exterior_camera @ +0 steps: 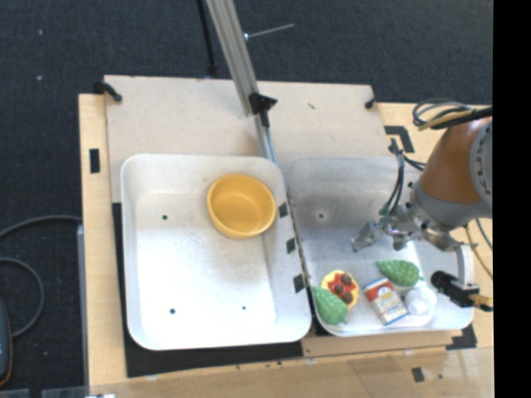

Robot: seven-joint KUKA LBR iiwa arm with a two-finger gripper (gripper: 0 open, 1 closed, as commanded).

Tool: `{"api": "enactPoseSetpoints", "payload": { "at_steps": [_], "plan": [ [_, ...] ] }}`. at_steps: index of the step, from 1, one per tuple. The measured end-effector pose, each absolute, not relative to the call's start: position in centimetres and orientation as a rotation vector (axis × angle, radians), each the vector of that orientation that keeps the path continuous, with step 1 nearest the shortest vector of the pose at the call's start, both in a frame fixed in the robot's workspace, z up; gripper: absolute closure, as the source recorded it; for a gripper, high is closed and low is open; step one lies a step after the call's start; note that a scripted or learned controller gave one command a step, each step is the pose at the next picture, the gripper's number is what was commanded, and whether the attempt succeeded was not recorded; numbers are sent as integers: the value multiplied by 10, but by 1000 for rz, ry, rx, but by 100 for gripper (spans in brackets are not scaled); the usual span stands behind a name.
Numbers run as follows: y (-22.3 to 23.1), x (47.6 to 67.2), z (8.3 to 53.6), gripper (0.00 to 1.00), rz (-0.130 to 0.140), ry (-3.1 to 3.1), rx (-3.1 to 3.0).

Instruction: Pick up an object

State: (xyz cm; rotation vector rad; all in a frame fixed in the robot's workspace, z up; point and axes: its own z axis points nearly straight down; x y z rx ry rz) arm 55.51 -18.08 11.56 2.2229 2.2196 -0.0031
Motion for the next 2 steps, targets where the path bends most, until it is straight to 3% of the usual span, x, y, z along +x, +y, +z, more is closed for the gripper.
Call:
{"api": "enactPoseSetpoints", "payload": {
  "at_steps": [1,2],
  "plan": [
    [-183,555,100,0,-5,2218,2223],
    [-183,556,112,100,1,2212,2225]
  ]
}}
